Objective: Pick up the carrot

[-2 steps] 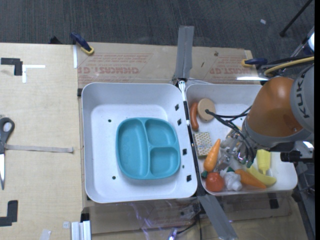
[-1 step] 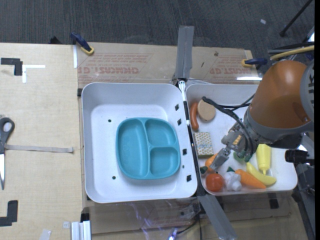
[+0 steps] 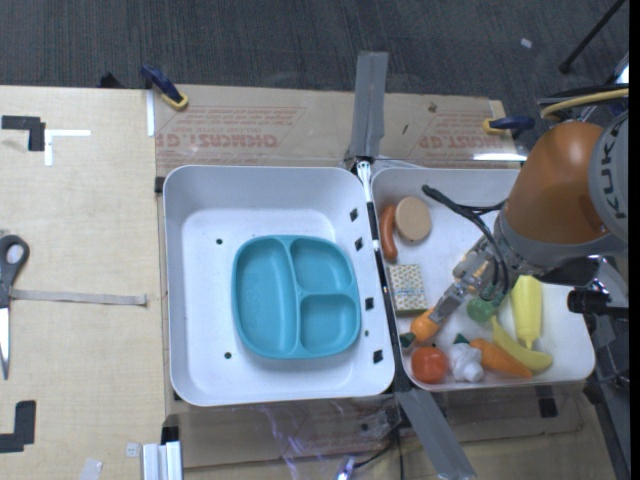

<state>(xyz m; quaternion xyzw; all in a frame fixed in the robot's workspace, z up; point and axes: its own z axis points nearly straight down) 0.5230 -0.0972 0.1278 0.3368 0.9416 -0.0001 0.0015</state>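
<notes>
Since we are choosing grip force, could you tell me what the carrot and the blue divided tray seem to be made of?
Carrot: probably hard toy plastic; its orange is even and smooth, like the play food beside it. Blue divided tray: likely moulded plastic with a matte to satin finish; one flat colour, rounded compartment walls, soft highlights.

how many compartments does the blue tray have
3. The blue tray in the left bin has one long compartment down its left side and two smaller ones on its right, one above the other.
</notes>
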